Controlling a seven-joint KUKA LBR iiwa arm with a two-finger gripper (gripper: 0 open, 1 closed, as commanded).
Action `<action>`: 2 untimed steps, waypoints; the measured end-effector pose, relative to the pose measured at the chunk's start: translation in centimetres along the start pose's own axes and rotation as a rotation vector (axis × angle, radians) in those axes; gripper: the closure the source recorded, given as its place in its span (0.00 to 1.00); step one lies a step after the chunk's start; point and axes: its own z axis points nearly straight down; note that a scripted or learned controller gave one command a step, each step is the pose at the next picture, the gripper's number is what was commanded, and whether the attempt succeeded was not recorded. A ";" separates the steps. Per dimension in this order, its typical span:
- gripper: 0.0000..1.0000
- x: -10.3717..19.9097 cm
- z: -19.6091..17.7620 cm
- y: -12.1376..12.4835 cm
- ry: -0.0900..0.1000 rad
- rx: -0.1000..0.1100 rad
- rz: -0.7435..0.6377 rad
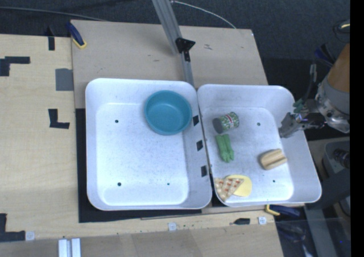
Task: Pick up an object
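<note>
The end effector (287,125) is poised at the right bin's (259,95) right rim; its state cannot be told, and nothing is seen held. Candidate objects lie loose for picking: a small can (226,121), green toy (225,148), tan block (272,159), and pizza slice (232,186). A blue bowl (168,112) occupies the left bin (108,153).

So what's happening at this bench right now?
A robot arm reaches in from the right, its gripper over the right edge of the right bin, holding nothing. That bin holds a small can, a green toy, a tan block and a pizza slice. The left bin has a blue bowl.
</note>
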 end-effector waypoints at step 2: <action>1.00 10.2 -0.6 1.2 0.002 0.005 -0.004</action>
